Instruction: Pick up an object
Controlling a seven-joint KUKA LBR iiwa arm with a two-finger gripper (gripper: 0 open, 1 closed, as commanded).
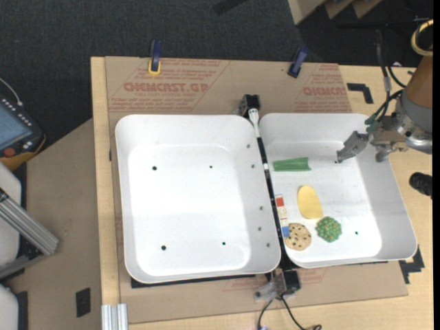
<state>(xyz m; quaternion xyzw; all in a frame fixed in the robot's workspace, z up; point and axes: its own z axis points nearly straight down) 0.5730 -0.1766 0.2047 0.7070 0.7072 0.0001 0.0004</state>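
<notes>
The right bin (385, 205) holds a flat green strip (291, 163), a yellow oval piece (309, 202), a brown cookie (298, 236) and a knobbly green ball (328, 229). A small red and blue item (280, 212) lies against the bin's left wall. My gripper (361, 155) hangs over the bin's far right part, to the right of the green strip and apart from it. Its fingers stand spread and open, with nothing between them.
The left bin (137, 184) is beside the right one, and a black divider (263, 163) runs between them. Both rest on a cardboard sheet (206, 81) held by blue clamps (155, 55) at the back. Cables run near the arm at the right.
</notes>
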